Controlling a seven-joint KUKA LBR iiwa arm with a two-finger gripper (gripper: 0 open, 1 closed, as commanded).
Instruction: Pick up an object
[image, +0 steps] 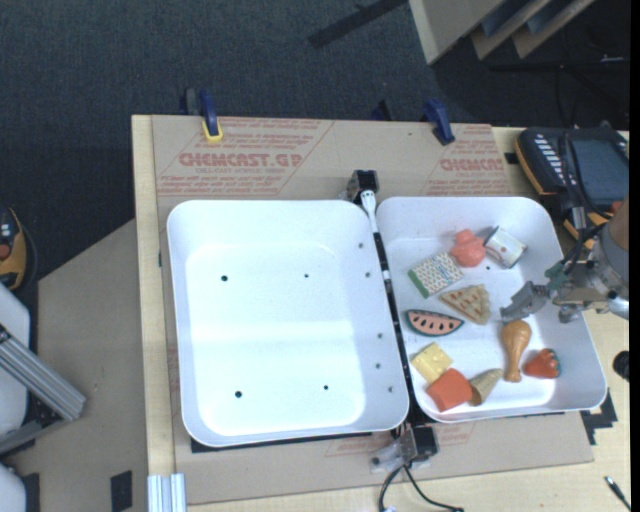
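Drumstick lies in the right bin, near its right wall, among other toy food. My tool hovers just above it, fingers spread, gripping nothing. Pick not yet done; descent and closure remain.

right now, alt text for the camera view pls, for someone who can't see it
A grey robot arm's gripper hangs over the right bin, which holds small toy foods: a watermelon slice, a chicken drumstick, a waffle wedge and a cheese cube. The left bin sits beside it on a board-covered bench.
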